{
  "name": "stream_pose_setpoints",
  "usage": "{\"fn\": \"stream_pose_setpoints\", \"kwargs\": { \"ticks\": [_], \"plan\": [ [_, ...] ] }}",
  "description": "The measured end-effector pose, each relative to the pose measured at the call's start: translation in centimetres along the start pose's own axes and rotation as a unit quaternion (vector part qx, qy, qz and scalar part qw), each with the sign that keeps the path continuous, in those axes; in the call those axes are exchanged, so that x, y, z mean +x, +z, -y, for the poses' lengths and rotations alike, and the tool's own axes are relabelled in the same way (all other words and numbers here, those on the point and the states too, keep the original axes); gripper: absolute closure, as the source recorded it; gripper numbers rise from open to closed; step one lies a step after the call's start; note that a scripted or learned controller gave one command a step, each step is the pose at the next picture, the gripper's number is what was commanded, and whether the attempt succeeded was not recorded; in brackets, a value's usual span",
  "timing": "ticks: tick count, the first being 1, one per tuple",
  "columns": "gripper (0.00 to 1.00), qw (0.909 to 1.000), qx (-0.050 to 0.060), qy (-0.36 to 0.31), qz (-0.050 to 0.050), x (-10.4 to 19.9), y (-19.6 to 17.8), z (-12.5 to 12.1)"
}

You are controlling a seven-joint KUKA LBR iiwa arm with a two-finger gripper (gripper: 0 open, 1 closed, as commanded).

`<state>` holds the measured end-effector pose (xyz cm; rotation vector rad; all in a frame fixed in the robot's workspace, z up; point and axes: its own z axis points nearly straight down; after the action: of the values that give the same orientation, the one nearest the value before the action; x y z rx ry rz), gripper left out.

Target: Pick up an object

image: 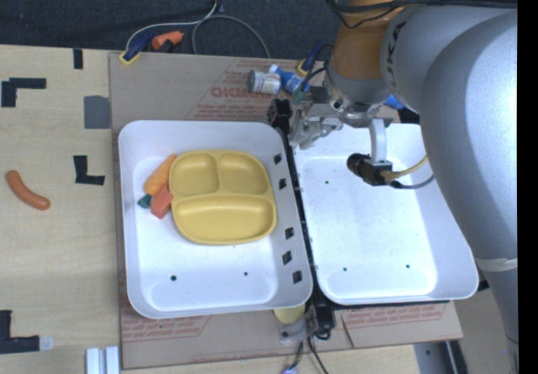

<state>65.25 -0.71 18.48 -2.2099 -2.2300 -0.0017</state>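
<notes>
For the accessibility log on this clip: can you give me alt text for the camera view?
A grey robot arm reaches in from the right, its gripper over the far corner of the right bin nearest the left bin. The left bin holds a yellow divided plate with an orange toy against its left side.

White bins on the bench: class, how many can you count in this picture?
2. The left bin holds a yellow divided plate; the right bin sits against it, partly under the arm, which could hide anything further right.
</notes>
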Motion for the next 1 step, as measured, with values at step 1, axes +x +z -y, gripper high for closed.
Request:
{"fn": "stream_pose_setpoints", "kwargs": {
  "ticks": [1],
  "plan": [
    [1.00,1.0000,0.000,0.007,0.003,-7.45,0.06,-1.49]
  ]
}}
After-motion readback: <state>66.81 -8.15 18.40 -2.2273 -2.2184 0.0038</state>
